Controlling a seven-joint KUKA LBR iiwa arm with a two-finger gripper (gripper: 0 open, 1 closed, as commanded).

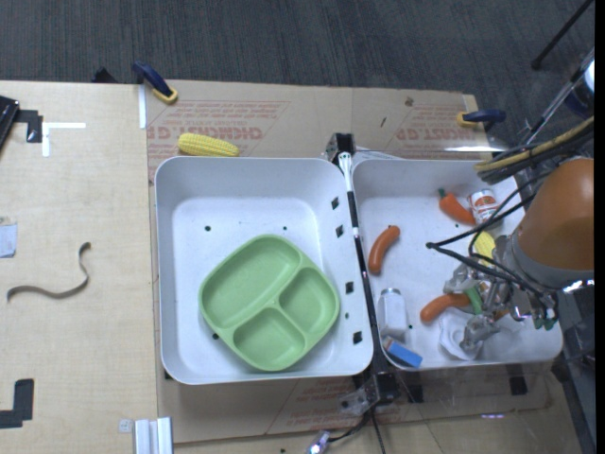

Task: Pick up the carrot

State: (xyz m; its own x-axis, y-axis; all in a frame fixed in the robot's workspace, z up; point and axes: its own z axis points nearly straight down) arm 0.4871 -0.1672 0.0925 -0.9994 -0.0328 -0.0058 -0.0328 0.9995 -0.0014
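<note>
Camera view: one carrot (455, 207), two sausages (382, 249), claw (480, 327) state unclear, I cannot tell.

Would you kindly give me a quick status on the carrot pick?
Gripper low in right bin, jaws unreadable. Carrot at bin's far side, untouched. Sausage beside gripper; cables cross the bin.

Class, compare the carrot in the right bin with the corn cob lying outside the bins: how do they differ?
The carrot is orange with a green end; the corn cob is yellow all over. The carrot lies slanted inside the right bin; the corn cob lies nearly level on the cardboard behind the left bin. Both are long and rest untouched.
</note>
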